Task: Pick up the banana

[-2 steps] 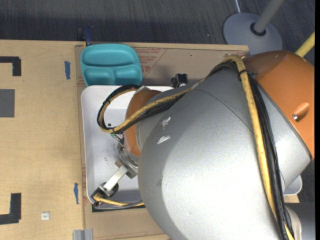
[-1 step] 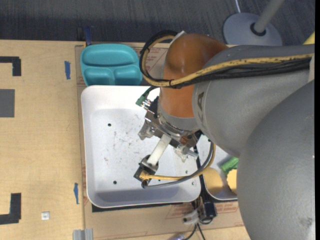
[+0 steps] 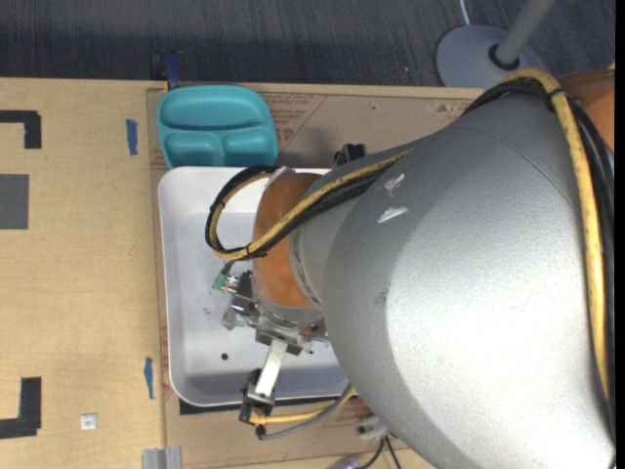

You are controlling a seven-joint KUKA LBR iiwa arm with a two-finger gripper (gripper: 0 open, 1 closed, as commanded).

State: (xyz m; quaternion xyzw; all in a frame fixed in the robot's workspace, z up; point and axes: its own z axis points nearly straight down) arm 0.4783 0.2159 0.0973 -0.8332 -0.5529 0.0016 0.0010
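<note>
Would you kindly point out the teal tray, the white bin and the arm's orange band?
teal tray (image 3: 215, 113): camera view, upper compartment
white bin (image 3: 190, 291): camera view, bare floor, left side
orange band (image 3: 275, 270): camera view, its left side

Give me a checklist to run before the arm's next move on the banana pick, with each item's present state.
1. Arm above the white bin: ok; it reaches in from the right over the bin.
2. Banana's position: cannot tell; the arm covers much of the bin.
3. Gripper lowered towards the bin floor: ok.
4. Gripper's hold on the banana: cannot tell.
5. Teal tray out of the way: ok; it sits outside the bin, at its far edge.
</note>
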